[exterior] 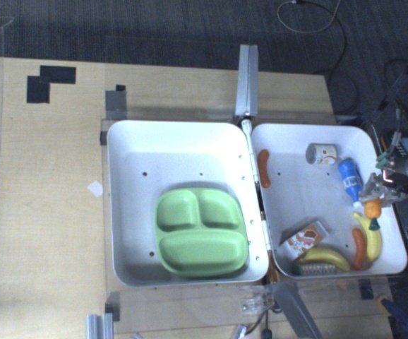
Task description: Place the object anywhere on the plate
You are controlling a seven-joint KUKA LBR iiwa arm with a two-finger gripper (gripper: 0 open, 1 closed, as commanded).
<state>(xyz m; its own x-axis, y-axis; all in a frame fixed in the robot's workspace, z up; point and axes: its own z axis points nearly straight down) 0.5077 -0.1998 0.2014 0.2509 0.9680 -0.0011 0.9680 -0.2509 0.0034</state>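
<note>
So far nothing has been placed on the green divided plate [202, 232], which lies bare in the left bin [130, 154]. The gripper [386, 186] is seen at the right bin's [289, 147] right rim, beside the blue bottle [349, 177] and just above a small orange object [373, 207]; whether it grips anything cannot be told. No object is shown to be held, so picking, carrying and setting down are judged to remain.

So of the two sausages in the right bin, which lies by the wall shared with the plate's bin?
The upper-left sausage, alone against the divider; the other sausage sits beside a banana.
</note>
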